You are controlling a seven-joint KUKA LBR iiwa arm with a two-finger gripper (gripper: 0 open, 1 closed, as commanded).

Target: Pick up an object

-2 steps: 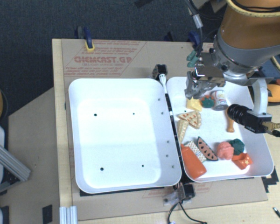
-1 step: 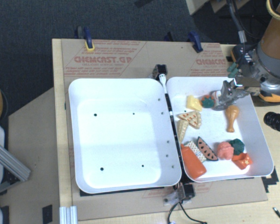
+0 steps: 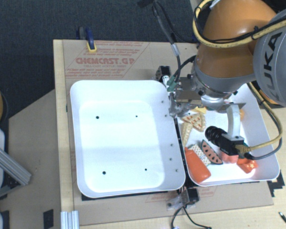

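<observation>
The claw (image 3: 178, 108) hangs over the upper left corner of the right bin (image 3: 270, 170), right of centre in the frame; whether it is wide or narrow I cannot tell. Just below it in that bin lie 3 objects: a tan lattice piece (image 3: 192, 121), a dark red-edged slice (image 3: 210, 152) and an orange block (image 3: 198, 166).

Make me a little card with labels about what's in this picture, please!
arm: grey with an orange band, reaching in from the right
gripper: low over the wall where the two bins meet
left bin: white, shallow
right bin: white, holds the small things
things in right bin: orange block, criss-cross cracker, red slice with dark seeds, red-orange piece
nearest to gripper: the cracker
</observation>
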